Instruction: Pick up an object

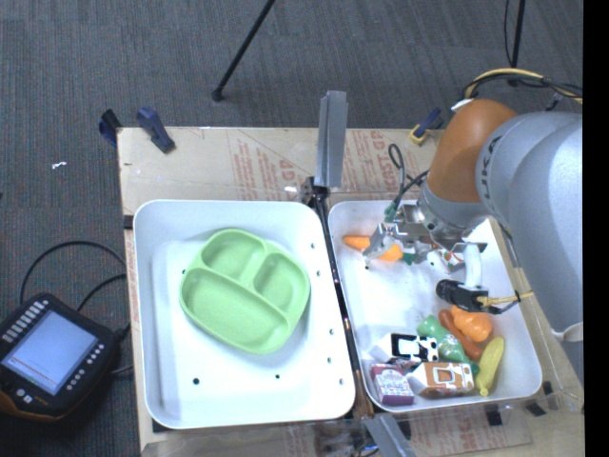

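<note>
My gripper (402, 234) is low over the far left part of the right bin (526, 336). An orange carrot-shaped toy (359, 242) lies just to its left, and an orange piece (389, 252) sits right at the gripper's lower edge. I cannot tell if that piece is gripped or only lying beneath. Near the bin's front are an orange toy (472, 326), a green toy (434, 332), a yellow toy (490, 364), a black-and-white item (414, 347) and two small cartons (391, 382) (443, 377).
A green divided plate (245, 289) lies in the left bin (152, 255). A grey upright post (332, 141) stands behind the wall between the bins. Blue clamps (152, 127) sit at the bench's far left corner. The right bin's middle floor is bare.
</note>
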Motion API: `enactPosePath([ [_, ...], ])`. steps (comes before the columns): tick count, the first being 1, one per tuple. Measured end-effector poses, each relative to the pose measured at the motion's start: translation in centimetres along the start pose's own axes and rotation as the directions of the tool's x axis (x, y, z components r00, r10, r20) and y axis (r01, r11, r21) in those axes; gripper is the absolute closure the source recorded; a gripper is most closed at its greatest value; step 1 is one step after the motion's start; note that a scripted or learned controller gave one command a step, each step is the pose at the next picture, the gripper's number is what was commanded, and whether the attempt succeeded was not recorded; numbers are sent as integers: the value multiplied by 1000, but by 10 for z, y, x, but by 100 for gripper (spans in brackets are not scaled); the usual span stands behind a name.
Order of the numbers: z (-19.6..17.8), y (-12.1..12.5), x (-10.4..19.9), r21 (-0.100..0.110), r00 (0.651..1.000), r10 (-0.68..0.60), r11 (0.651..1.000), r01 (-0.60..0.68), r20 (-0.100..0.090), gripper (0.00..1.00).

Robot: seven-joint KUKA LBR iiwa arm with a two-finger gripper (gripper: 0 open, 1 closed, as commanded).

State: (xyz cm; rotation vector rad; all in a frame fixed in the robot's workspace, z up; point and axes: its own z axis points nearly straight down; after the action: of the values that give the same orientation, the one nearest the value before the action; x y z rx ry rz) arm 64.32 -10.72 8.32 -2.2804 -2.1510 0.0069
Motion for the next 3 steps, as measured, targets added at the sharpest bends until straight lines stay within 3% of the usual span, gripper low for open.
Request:
enactPosePath([
  [1, -51, -17, -15, 0, 964, 268, 964, -268, 0, 0],
  [2, 0, 0, -4, 1, 989, 146, 989, -146, 0, 0],
  [3, 0, -15, 5, 1, 984, 176, 984, -176, 0, 0],
])
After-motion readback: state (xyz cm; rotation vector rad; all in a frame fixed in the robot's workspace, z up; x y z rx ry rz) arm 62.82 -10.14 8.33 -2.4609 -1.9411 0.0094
